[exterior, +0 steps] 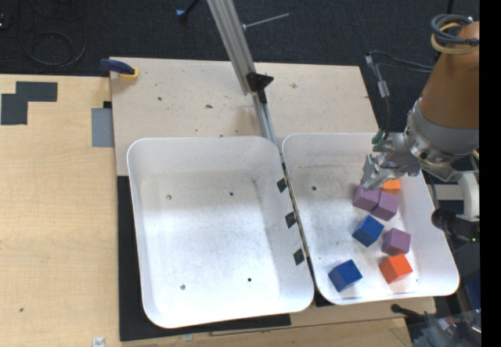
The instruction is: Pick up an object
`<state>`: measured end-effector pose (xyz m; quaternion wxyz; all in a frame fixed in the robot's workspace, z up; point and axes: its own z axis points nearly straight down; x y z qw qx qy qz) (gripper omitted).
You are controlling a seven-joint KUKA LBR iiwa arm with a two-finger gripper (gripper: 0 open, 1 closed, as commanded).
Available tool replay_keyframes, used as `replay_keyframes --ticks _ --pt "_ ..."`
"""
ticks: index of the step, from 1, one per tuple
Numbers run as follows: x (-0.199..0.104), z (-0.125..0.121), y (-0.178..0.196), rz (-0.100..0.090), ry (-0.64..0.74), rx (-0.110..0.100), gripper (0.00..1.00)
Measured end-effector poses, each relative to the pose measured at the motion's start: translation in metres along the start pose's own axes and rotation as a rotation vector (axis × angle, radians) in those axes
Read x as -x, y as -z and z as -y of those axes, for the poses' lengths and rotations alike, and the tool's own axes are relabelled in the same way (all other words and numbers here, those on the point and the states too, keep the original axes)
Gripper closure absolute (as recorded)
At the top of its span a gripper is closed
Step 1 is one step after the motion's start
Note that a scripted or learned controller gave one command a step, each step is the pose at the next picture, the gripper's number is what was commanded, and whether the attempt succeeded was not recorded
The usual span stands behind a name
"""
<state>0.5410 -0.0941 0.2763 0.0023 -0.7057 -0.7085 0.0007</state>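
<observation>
I reach in from the right edge of the frame, my wrist low over the right bin [442, 279]. My gripper [378, 175] hangs just above the cluster of blocks in the upper right part of that bin, but whether it is spread or closed I cannot tell, nor whether anything sits in it; the tip is a blur of metal from this angle.

Directly below the tip lie two purple blocks [374, 201] touching each other, with an orange block [391, 186] peeking out just behind them, close against my tip. Lower in the bin a blue block [366, 231] rests beside another purple block [396, 241]. Near the bin's bottom rim sit a second blue block [344, 274] and a red-orange block [396, 267], a little apart.

The left bin [149, 181] fills the frame's centre, its floor speckled with dark marks.
</observation>
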Motion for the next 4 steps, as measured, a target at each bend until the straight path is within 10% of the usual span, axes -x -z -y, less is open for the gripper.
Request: replay_keyframes --ticks 4 --pt "-0.184 0.006 -0.015 0.001 0.000 -0.003 1.00"
